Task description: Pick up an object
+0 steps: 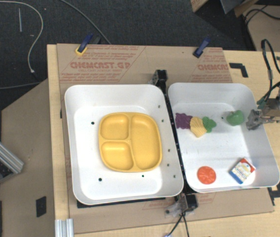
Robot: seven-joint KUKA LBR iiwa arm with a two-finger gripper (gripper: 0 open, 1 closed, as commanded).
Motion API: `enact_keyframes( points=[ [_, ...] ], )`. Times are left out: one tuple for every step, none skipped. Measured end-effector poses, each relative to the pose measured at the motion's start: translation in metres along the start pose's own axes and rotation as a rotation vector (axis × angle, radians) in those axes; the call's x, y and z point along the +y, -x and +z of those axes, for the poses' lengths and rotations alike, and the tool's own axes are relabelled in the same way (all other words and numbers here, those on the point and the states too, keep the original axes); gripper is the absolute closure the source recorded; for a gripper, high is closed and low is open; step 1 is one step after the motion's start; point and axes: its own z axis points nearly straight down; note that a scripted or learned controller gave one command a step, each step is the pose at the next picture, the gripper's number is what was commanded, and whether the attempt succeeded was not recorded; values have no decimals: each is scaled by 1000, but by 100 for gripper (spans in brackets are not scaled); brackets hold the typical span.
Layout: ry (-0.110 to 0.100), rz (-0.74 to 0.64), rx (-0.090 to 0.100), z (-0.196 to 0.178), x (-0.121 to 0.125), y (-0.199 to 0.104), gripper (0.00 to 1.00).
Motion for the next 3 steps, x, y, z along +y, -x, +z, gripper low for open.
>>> enact_keyframes(
  points=[
    [2,-1,-1,-51,-7,-3,100],
    [2,-1,-1,-105,-6,-3,100],
    [-7,-4,4,-88,2,-51,100]
  ],
)
